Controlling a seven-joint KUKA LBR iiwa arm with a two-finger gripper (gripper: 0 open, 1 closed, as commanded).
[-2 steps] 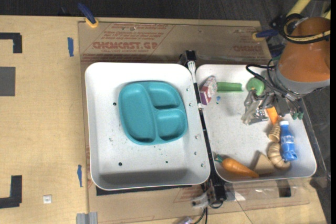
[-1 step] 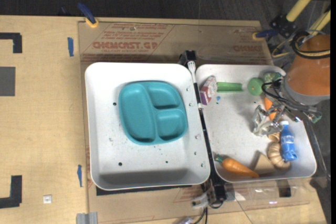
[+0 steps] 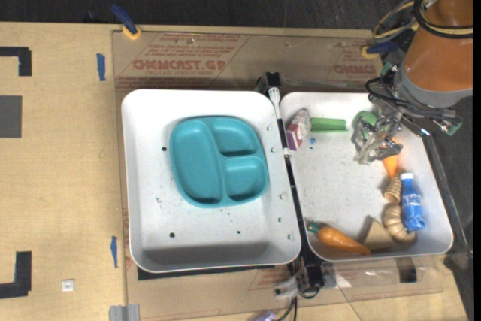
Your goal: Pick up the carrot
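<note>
The carrot (image 3: pixel 343 239) is orange with a small green top. It lies along the front wall of the right bin (image 3: pixel 331 184), near that bin's front left corner. My gripper (image 3: pixel 374 140) hangs over the back right part of the same bin, well behind and to the right of the carrot. It is apart from the carrot. A small orange piece (image 3: pixel 391 165) lies just below the gripper.
The right bin also holds a green stick (image 3: pixel 328 124), a pink-purple packet (image 3: pixel 298 128), a blue bottle (image 3: pixel 411 207), tan bread-like pieces (image 3: pixel 395 225) and a brown block (image 3: pixel 376 231) beside the carrot's tip. A teal divided tray (image 3: pixel 219 159) sits in the left bin (image 3: pixel 150 222).
</note>
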